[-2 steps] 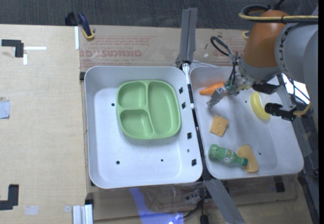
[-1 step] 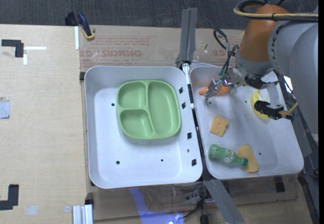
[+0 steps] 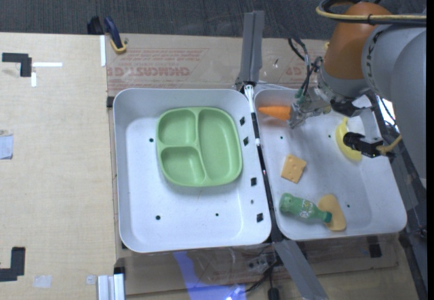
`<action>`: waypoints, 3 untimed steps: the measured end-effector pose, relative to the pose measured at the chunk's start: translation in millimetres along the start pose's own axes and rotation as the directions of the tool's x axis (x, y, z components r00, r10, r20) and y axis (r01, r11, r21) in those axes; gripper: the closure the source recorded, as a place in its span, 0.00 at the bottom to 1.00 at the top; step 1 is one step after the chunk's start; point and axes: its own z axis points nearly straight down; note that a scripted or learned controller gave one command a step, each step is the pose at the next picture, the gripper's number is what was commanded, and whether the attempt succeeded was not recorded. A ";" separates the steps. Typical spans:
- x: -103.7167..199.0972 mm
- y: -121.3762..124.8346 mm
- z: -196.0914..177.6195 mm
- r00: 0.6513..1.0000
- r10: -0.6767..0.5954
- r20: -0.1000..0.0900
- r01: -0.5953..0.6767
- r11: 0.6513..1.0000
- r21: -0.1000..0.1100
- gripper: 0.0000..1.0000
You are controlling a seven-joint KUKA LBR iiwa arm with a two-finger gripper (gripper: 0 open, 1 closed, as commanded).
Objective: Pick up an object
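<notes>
Jaws (image 3: 298, 115) at carrot's (image 3: 274, 112) right end, rt bin; grip state unclear.

Left bin (image 3: 129, 176): white, holding a pale green divided plate (image 3: 199, 146). Right bin (image 3: 380, 203): white, holding an orange carrot (image 3: 274, 112), a yellow-tan cheese wedge (image 3: 293, 169), a green bottle (image 3: 302, 208) and a yellow piece (image 3: 349, 144). Table (image 3: 47, 176): light wood.
</notes>
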 end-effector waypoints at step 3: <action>-1.4 -0.5 -9.4 1.000 0.003 0.001 -0.003 1.000 0.001 0.00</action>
